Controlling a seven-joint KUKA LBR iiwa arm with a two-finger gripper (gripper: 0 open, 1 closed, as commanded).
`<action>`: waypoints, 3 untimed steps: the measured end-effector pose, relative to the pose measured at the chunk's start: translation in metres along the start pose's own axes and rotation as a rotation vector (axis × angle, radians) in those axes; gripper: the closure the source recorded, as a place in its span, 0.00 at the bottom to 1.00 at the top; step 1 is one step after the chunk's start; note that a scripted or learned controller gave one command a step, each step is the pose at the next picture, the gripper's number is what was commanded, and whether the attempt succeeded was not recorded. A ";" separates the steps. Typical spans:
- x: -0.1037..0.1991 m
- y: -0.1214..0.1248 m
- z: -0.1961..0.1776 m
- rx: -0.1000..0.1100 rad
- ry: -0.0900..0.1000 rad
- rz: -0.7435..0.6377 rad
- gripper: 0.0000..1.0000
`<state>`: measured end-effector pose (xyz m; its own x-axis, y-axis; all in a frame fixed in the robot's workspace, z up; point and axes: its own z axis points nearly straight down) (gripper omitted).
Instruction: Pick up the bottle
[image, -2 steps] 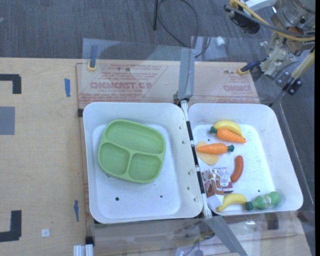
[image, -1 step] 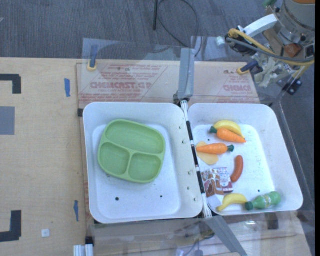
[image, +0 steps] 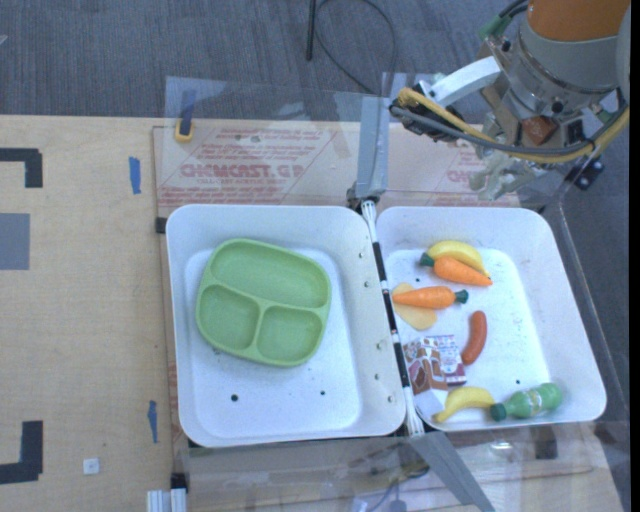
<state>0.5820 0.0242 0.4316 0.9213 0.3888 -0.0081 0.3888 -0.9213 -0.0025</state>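
The bottle (image: 530, 402) is small, green and clear, and it lies on its side in the front right corner of the right bin (image: 572, 300), its cap pointing left toward a banana (image: 468, 400). My gripper (image: 503, 180) hangs high over the bin's back rim, far behind the bottle. Its fingers stand apart with nothing between them.
The right bin also holds a second banana (image: 456, 252), two carrots (image: 462, 270) (image: 428, 296), a red sausage (image: 475, 336), a brown snack packet (image: 436, 362) and a yellow slice (image: 418, 318). A green divided plate (image: 264, 300) sits in the left bin (image: 190, 380).
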 end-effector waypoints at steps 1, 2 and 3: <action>0.084 -0.030 0.000 -0.002 0.002 -0.058 1.00; 0.095 -0.026 -0.001 -0.002 0.004 0.202 1.00; 0.089 -0.005 -0.001 -0.003 0.004 0.201 1.00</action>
<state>0.6616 0.0635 0.4317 0.9805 0.1966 -0.0041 0.1966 -0.9805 0.0014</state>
